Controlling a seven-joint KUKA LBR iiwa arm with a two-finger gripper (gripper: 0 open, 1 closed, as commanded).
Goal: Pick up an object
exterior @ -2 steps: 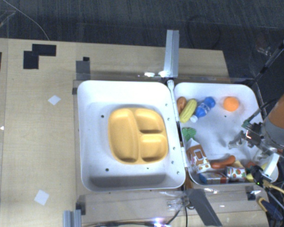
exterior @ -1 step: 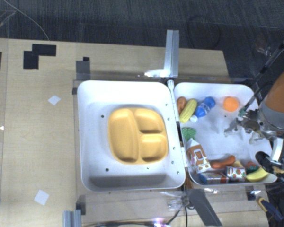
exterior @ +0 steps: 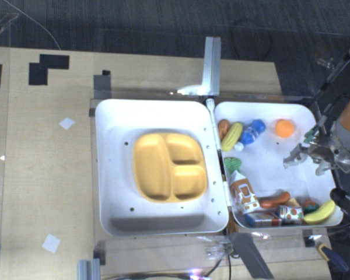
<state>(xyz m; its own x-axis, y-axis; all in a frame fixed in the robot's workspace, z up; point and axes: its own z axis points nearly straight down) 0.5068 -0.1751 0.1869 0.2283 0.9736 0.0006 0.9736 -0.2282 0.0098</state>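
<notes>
My gripper (exterior: 307,161) hangs over the right side of the right bin (exterior: 262,107), its two fingers spread open with just white bin floor between them. An orange ball (exterior: 284,128) lies up and to the left of it. A blue bottle (exterior: 252,132), a yellow corn cob (exterior: 231,135) and a small orange piece (exterior: 223,127) sit at the bin's far left. Along the near wall lie a juice carton (exterior: 243,192), a red sausage (exterior: 274,200), a can (exterior: 289,214) and a banana (exterior: 319,213). A green item (exterior: 233,165) rests by the left wall.
The left bin (exterior: 114,203) holds a yellow divided tray (exterior: 168,166). A metal post (exterior: 212,66) stands behind the divider between the bins. The arm's grey body (exterior: 347,139) covers the right bin's right edge. Black marks (exterior: 46,67) lie on the bench at far left.
</notes>
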